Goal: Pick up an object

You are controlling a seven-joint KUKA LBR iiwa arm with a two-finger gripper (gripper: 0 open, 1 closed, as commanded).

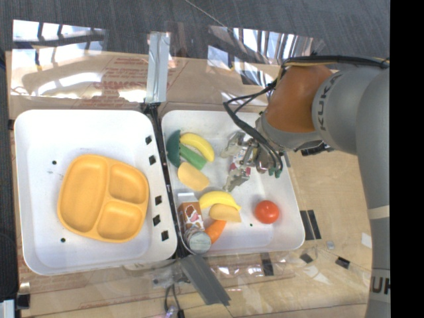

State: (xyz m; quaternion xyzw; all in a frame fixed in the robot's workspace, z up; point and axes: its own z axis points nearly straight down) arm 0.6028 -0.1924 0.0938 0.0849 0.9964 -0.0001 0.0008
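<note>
My gripper (238,164) hangs over the middle of the right bin (285,204), its metal fingers pointing down-left with nothing seen between them. Just left of it lie a yellow banana (199,144), a green piece (189,156) and a yellow slice (192,176). Below it sit another banana (217,199) with a yellow wedge (226,212), a red tomato (267,211), an orange carrot (214,230) and a brown can (193,225). The grey arm with its orange band (298,101) comes in from the right.
The left bin (40,138) holds a yellow divided tray (103,196). A black divider with clips (162,177) runs between the bins. Cardboard and a grey tape strip (158,65) lie behind them.
</note>
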